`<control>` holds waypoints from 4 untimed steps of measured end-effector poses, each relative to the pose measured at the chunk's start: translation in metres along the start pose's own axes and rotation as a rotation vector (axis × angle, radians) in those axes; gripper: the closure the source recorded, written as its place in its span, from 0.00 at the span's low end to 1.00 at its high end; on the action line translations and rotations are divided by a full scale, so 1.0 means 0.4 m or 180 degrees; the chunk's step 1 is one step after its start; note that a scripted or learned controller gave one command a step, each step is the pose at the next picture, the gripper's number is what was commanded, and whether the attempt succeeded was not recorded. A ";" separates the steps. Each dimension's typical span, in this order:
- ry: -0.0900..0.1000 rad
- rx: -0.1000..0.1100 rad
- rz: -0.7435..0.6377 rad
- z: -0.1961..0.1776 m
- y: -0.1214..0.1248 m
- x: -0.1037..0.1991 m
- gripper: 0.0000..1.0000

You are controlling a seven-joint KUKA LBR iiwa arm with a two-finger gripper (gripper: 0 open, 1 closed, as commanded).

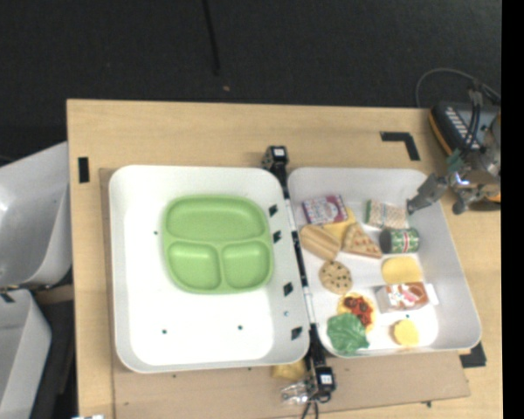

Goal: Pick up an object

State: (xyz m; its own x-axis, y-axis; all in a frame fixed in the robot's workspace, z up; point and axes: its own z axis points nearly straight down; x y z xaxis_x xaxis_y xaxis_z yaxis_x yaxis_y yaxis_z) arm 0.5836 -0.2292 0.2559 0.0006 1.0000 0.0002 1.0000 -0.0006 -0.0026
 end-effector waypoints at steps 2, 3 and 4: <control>0.0003 -0.0012 -0.0023 0.392 -0.060 0.218 0.00; 0.0006 0.0015 0.0004 0.394 -0.243 0.250 0.00; 0.0002 -0.0001 0.0026 0.372 -0.233 0.245 1.00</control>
State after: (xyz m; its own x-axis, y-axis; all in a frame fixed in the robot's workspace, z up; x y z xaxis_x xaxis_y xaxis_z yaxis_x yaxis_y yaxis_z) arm 0.4899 -0.1310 0.1075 0.0088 1.0000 0.0008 1.0000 -0.0088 -0.0024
